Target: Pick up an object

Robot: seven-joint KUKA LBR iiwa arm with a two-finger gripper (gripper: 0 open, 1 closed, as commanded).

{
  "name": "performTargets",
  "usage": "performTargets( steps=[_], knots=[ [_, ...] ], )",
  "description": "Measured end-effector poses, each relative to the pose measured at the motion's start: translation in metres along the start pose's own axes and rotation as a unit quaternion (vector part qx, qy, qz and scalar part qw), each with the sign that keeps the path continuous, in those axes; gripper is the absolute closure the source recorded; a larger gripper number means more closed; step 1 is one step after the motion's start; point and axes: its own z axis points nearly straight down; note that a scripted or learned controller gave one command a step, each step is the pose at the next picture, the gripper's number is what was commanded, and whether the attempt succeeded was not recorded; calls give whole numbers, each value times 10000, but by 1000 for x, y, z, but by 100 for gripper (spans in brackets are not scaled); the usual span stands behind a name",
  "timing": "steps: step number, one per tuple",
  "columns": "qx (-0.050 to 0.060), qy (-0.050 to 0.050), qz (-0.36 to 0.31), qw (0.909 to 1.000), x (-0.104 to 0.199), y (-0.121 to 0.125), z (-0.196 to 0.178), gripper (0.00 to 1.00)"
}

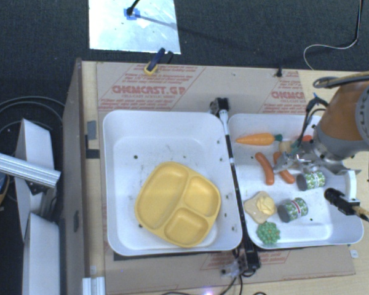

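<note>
While low over sausages [269, 168] in right bin [341, 229], gripper [289, 162] approach step; finger state unclear, next close on one.

A cardboard sheet [172, 85] underlies both bins; cables [12, 112] lie left.

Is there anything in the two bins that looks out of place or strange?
Nothing looks spilled or broken. The yellow divided plate sits askew in the left bin, and two small cans lie on their sides in the right bin.
</note>
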Motion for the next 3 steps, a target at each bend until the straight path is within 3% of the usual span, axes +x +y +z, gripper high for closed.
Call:
performTargets(
  steps=[1,2,3],
  knots=[
    [-6,0,-1,10000,6,30,0,0],
    [9,4,-3,10000,50,-7,1,0],
    [-3,-4,-1,10000,84,27,-4,0]
  ],
)
